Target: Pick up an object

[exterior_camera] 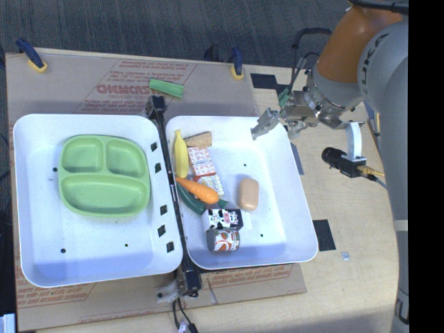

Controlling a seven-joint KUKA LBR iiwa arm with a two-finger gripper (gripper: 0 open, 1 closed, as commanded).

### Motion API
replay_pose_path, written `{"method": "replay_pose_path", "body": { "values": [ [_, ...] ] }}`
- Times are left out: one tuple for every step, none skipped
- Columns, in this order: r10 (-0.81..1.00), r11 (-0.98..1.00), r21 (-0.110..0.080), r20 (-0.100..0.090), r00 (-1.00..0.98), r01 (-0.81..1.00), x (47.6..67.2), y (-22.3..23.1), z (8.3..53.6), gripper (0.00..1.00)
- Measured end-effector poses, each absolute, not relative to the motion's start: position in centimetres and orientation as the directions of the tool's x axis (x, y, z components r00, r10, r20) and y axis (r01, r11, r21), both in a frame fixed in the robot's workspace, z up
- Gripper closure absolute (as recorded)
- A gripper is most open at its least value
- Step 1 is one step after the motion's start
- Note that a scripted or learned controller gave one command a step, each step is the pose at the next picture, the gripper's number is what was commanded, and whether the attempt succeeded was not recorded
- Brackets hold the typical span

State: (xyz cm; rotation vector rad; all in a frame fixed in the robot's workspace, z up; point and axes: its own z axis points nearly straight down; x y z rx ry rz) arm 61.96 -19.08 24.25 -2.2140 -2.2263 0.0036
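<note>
Can (223, 241) lies beside carton (225, 218), below carrot (198, 189).

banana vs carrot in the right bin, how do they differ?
The banana is yellow; the carrot is orange with a green top. The banana lies along the bin's left wall, nearly straight up the view; the carrot lies slanted below it, pointing toward the bin's middle. The banana curves slightly; the carrot tapers. Both are long, thin toy foods in the right bin.

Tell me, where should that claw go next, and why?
Probably down and left toward the tan oval object. The gripper hovers over the right bin's upper right corner with nothing between its fingers, and that object lies apart from the crowded pile.
</note>
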Motion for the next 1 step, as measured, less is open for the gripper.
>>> {"method": "replay_pose_path", "body": {
  "values": [
    [1.000,0.006,-0.003,0.000,-0.006,1.000,61.96,-19.08,24.25,0.00]
  ]
}}
